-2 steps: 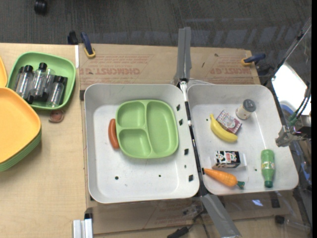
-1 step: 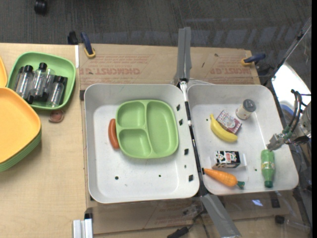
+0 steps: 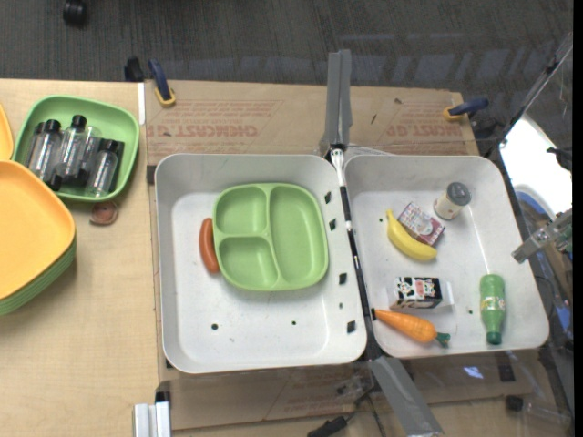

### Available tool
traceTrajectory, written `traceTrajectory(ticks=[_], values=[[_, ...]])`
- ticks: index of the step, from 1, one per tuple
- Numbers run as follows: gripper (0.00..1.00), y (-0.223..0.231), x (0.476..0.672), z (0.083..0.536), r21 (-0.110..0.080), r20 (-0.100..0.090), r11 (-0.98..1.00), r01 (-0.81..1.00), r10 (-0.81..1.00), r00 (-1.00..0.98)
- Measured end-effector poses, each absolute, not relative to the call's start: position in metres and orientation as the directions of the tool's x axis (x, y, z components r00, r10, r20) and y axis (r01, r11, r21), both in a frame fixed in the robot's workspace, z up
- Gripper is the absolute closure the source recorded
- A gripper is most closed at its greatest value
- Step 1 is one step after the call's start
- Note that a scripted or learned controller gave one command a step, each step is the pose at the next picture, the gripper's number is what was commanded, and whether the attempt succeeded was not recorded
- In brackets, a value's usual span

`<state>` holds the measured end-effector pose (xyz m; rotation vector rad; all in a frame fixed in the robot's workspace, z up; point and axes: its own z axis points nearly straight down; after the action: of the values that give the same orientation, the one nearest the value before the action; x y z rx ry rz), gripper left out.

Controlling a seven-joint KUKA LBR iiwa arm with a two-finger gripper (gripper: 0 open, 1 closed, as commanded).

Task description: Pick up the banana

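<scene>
Banana [image 3: 409,237] is what we are after, and we find it in the right-hand bin [image 3: 364,244], in the far-left part of that bin's floor, lying flat. Its long axis runs on a diagonal, from a tip pointing far and left down to an end pointing near and right, with the curve bowing toward the near-left. It looks plain yellow, smooth and short, with no dark marks that we can make out at this size. Its right flank touches or slightly overlaps a small pink and white packet [image 3: 422,222], and we cannot tell which of the two lies on top. A small jar with a grey lid [image 3: 452,200] stands just beyond that packet, farther right. Nearer to us sit a little black and white carton [image 3: 422,291] and a carrot [image 3: 408,326], both apart from the fruit, and a green bottle [image 3: 492,308] lies well off to the right. We judge that any approach must come from the right, crossing over the bottle's side of the bin, and that closing across the short width, at right angles to the diagonal, would suit best, with the packet crowding one side. As for the gripper's fingers, we cannot tell whether they are parted or clenched. The left-hand bin holds a green divided plate [image 3: 271,237] with a sausage [image 3: 209,245] beside it.
</scene>
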<state>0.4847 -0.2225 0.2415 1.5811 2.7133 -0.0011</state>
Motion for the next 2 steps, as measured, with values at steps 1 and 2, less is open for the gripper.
traceTrajectory(ticks=[1,2], values=[[1.00,-0.222,0.478,0.218,0.000,0.000,0.674,0.739,0.739,-0.674],[1.00,-0.222,0.479,0.244,0.001,-0.003,0.821,0.570,0.570,-0.821]])
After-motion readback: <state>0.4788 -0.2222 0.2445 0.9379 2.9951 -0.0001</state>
